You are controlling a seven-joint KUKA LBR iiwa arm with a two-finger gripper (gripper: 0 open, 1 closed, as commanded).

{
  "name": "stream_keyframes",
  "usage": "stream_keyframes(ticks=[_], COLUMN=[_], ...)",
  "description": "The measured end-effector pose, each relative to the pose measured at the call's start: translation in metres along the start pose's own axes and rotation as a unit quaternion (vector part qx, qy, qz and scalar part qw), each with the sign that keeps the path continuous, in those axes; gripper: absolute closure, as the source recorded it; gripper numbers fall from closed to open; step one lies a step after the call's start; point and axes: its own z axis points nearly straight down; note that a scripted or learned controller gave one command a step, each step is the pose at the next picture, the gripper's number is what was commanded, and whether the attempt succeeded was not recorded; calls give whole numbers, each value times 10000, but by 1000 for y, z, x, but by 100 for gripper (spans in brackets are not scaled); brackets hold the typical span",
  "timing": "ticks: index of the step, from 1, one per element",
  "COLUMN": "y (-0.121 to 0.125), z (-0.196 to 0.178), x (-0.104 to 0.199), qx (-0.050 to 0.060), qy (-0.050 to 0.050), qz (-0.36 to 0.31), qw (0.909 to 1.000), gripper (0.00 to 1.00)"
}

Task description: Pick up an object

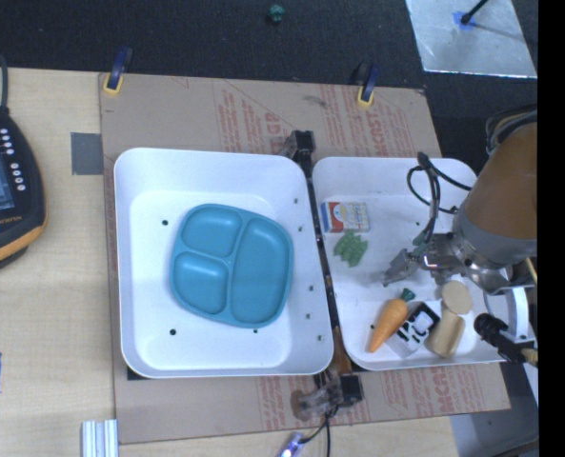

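Note:
The right bin (387, 174) holds a small red-and-white box (346, 217), a green leafy toy (351, 248), an orange carrot (389, 323), a black-and-white block (416, 328), a tan cylinder (446, 335) and a pale round piece (456, 297). My gripper (403, 268) hangs over the middle of this bin, right of the green toy and above the carrot. Its metal fingers point left and stand apart, with nothing between them. The grey and orange arm (501, 198) covers the bin's right side.
The left bin (139, 188) holds a blue divided plate (232, 265). A black and orange pendant (1, 193) lies at the bench's left edge. Clamps (115, 69) pin the cardboard sheet at the back. Cables (425, 184) loop near the wrist.

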Motion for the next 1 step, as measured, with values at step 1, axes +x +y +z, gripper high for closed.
stream_keyframes(ticks=[1], y=[-25], z=[48], x=[3], qx=[2], qy=[6], qz=[-3], qw=[10000], gripper=[0])
